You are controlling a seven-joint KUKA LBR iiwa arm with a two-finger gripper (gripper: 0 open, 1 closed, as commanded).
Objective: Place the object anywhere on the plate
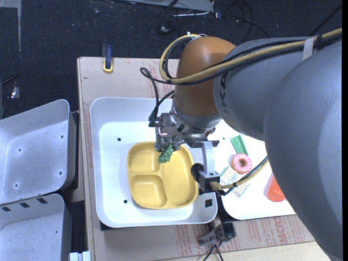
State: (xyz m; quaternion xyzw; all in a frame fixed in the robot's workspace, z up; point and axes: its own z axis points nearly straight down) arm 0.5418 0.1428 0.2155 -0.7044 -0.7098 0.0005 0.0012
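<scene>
A: What have the fingers (166,147) got?

B: They are closed on a small green object (166,154), leafy-looking, maybe a toy vegetable. It hangs from their tips, and most of it shows below them.

A: And where is that against the plate?

B: Over the plate (147,186), at its upper edge, above the large right-hand compartment. I cannot tell whether the object touches the plate or hangs just clear of it.

A: Describe the plate.

B: Yellow, divided into compartments: two smaller ones on the left, one above the other, and a long one on the right. It lies in the left bin (109,145), towards the middle and near side.

A: The arm?

B: It comes in from the right and covers much of the view. The orange band (201,75) sits right above the wrist, with yellow and black cables (163,69) looping around it. The grey body (304,124) takes up the right side.

A: What is in the other bin?

B: The right bin (255,211) is mostly hidden by the arm. Showing are a pink doughnut (241,162), a green strip (238,144) just above it, an orange thing (274,191) to the right, partly hidden, and a patterned packet (232,181) below the doughnut.

A: Around the bins?

B: Both rest on the desk (89,86), which has a blue and yellow clip (108,58) at its far left corner. White trays (35,145) stand off to the left, apart from the desk.
</scene>
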